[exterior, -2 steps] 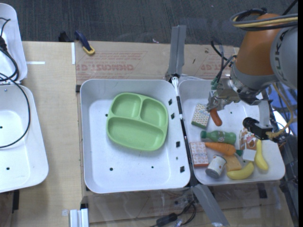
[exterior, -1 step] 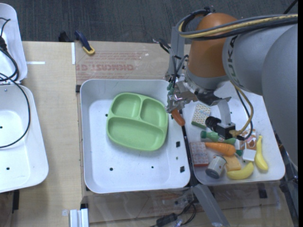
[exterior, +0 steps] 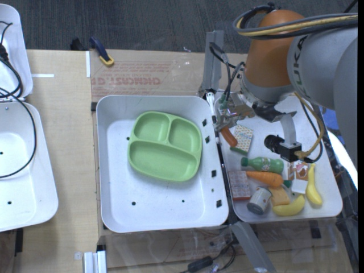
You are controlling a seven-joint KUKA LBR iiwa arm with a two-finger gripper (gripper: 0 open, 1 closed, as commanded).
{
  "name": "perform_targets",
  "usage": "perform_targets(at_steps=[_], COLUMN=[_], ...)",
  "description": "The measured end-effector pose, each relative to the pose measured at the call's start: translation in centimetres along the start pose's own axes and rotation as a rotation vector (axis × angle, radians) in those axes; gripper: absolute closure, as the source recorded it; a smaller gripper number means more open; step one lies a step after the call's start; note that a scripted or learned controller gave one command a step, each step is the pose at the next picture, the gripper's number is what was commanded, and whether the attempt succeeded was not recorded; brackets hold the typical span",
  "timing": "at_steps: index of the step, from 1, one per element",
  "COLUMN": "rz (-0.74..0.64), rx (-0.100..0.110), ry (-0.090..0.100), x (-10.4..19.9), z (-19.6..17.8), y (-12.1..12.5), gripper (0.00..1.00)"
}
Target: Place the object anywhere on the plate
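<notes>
Jaws (exterior: pixel 224 118) low over right bin (exterior: pixel 333 201) — grip state unclear; green plate (exterior: pixel 165 147) in left bin (exterior: pixel 114 198).

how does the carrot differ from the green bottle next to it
The carrot is orange and tapered; the green bottle is green with a white label. The carrot lies nearer the camera, the bottle just behind it. Both lie on their sides in the right bin, pointing roughly the same way.
</notes>
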State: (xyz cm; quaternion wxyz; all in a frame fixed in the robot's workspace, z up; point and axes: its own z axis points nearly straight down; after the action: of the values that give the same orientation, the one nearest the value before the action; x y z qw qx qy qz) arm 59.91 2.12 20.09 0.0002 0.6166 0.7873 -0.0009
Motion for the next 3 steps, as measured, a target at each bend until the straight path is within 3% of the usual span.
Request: perform_targets(at_steps=[1, 2, 3], rz=[0.000, 0.003, -0.056], rx=[0.000, 0.001, -0.001], ry=[0.000, -0.001, -0.001], x=[0.0, -0.2, -3.6], z=[0.0, -0.8, -11.6], y=[0.0, 0.0, 4.7], gripper=[0.00, 1.00, 1.00])
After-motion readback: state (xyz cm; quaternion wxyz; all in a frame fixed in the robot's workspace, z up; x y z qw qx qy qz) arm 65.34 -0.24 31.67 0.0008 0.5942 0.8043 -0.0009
